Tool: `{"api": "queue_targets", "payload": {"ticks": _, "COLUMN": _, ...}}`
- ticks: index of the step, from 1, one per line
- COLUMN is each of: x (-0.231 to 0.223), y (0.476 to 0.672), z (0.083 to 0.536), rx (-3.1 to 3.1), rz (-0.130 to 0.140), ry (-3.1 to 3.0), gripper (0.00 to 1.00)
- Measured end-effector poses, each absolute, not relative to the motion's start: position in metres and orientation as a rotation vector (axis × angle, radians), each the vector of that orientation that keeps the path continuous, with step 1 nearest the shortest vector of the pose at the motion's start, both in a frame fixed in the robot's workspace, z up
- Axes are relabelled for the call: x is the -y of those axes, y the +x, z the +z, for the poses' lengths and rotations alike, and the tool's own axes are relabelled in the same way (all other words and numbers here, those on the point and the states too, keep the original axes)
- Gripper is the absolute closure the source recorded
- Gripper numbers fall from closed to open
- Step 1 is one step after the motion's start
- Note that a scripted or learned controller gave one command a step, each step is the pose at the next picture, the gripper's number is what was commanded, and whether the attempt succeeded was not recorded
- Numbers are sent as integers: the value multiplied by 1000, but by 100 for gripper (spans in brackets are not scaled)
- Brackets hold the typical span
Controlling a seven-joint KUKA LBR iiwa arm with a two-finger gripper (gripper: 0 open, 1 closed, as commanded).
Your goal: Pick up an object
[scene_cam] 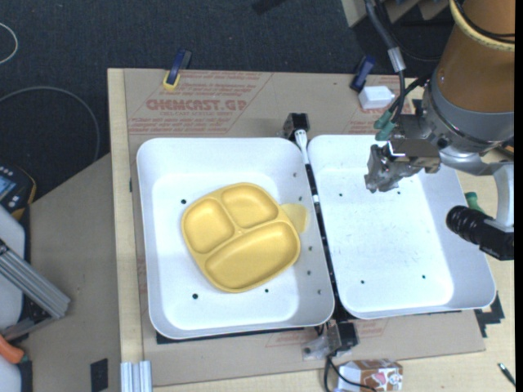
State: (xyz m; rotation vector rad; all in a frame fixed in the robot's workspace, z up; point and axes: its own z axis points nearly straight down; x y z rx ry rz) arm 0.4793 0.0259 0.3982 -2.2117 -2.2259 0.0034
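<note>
A yellow divided plate [239,237] with three compartments lies in the left bin [163,170], a little right of its middle. A small yellow piece [296,216] pokes out from under the plate's right edge. My gripper [381,180] hangs over the upper part of the right bin [425,243], well to the right of the plate and apart from it. Nothing shows between its fingertips.
A black divider strip [315,211] runs between the two bins. A black cylindrical part [478,227] reaches over the right bin's right edge. Blue and yellow clamps [175,69] and a white block [376,97] sit on the cardboard behind the bins.
</note>
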Motion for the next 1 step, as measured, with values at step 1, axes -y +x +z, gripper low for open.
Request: {"api": "queue_targets", "payload": {"ticks": 1, "x": -110, "y": 480, "z": 431, "rx": 2227, "rz": -6, "ry": -2218, "gripper": 100}}
